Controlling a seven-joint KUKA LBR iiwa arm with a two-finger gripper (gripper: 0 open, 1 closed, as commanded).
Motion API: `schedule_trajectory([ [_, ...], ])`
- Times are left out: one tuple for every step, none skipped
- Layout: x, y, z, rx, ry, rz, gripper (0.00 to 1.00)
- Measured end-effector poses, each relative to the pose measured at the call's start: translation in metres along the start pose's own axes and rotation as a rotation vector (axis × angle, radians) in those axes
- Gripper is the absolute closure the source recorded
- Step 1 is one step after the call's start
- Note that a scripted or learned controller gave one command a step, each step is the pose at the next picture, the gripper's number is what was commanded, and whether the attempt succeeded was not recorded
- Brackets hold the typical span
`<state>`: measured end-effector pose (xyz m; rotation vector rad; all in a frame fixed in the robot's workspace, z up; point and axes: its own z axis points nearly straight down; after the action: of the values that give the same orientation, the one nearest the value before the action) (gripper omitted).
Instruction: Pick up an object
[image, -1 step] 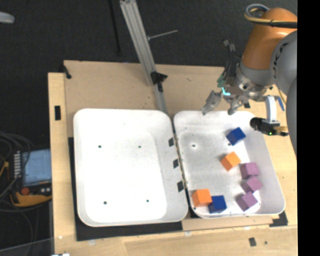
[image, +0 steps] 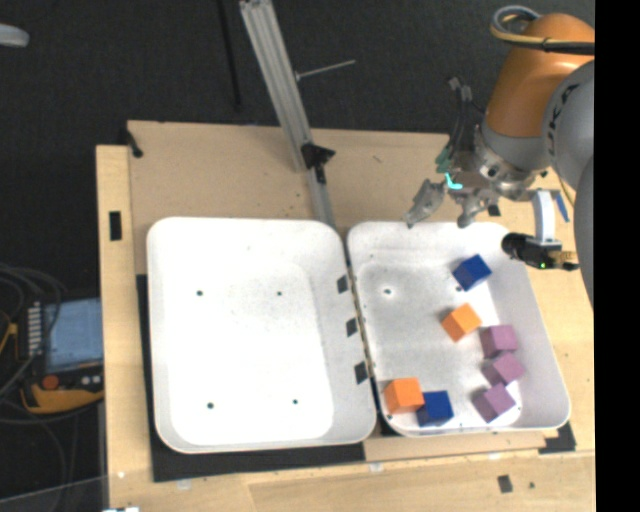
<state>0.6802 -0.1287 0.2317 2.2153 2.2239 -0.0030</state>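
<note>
The right bin holds several small blocks. A blue block lies near its far right, with an orange block just below it. Three purple blocks run down the right side. Another orange block and a blue block sit together at the near edge. My gripper hangs above the bin's far rim, open, with nothing between its fingers. It stands above and left of the far blue block, apart from it.
The left bin lies beside the right one. A slanted metal pole rises behind the bins near their shared edge. The grey arm with its orange band comes in at the upper right.
</note>
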Motion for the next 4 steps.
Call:
schedule_trajectory([
  [0.000, -0.005, 0.042, 0.003, 0.001, 0.003, 0.00],
  [0.006, -0.008, 0.102, 0.005, 0.001, 0.001, 0.00],
  [0.005, -0.009, 0.136, 0.002, 0.000, 0.002, 0.00],
  [0.004, -0.007, 0.122, -0.004, 0.001, 0.002, 1.00],
])
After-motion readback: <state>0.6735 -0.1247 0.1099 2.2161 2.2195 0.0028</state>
